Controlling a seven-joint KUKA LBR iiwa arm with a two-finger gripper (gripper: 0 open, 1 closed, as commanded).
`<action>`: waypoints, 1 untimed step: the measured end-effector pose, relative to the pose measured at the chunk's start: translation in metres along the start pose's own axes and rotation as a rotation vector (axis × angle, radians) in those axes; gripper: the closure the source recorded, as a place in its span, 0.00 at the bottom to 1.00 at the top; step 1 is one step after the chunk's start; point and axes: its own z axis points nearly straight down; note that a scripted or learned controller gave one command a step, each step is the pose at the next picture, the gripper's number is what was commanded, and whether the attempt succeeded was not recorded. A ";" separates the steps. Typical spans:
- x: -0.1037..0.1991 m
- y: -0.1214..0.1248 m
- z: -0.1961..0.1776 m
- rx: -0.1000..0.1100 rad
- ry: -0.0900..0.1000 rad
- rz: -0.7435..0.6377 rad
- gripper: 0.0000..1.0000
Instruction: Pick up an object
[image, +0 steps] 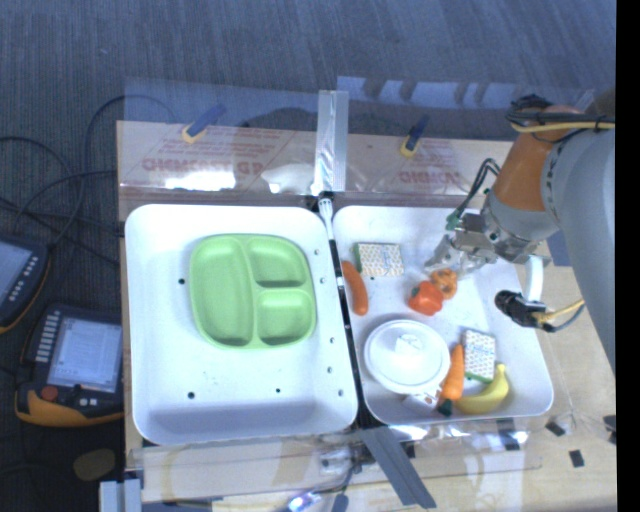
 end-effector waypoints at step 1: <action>0.068 -0.013 -0.093 0.010 0.004 -0.011 1.00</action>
